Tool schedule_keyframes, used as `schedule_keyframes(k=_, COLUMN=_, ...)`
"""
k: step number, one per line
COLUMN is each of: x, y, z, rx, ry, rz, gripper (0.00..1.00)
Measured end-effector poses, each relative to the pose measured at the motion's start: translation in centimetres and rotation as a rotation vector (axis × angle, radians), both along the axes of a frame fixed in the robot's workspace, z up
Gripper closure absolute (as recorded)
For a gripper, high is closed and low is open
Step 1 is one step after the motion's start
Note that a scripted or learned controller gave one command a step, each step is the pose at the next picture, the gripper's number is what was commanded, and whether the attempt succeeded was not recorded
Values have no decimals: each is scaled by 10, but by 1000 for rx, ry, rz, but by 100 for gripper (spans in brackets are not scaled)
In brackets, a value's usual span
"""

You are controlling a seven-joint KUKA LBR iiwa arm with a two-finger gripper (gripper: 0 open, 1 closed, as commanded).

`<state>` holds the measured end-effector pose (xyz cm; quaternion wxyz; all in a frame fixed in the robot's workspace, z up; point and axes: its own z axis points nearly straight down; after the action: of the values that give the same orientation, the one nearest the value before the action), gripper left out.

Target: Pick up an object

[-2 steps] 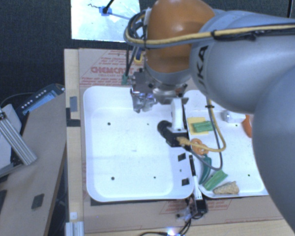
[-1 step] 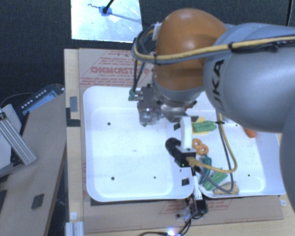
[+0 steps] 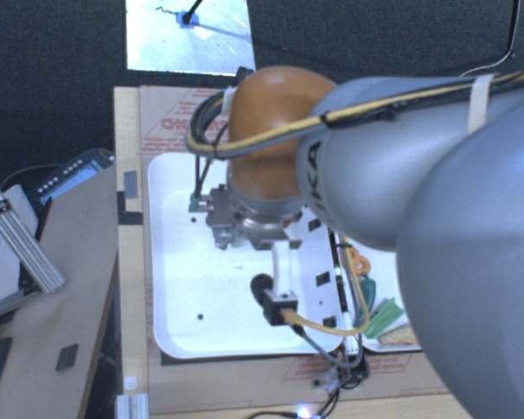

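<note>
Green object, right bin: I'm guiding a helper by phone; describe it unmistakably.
Find the grey arm over two white bins. In the right bin, by the arm's lower edge, lies a green piece. It alone is green, with an orange thing above and a tan one below.

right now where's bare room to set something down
The left bin is mostly bare along its left wall and front edge, beside the arm. Crowded: the right bin, with a green thing and an orange thing.

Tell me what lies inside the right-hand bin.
A green object, something orange and a tan piece show near its front; the arm covers the rest.
</note>
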<state>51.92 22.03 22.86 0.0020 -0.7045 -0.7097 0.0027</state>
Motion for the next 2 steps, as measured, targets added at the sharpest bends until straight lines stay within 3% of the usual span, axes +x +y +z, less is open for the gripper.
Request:
schedule_keyframes(k=1, x=54, y=15, z=193, rx=9, ry=-28, rz=-2, gripper=100)
schedule_keyframes(k=2, x=22, y=14, z=300, rx=8, ry=-20, rz=0, gripper=100)
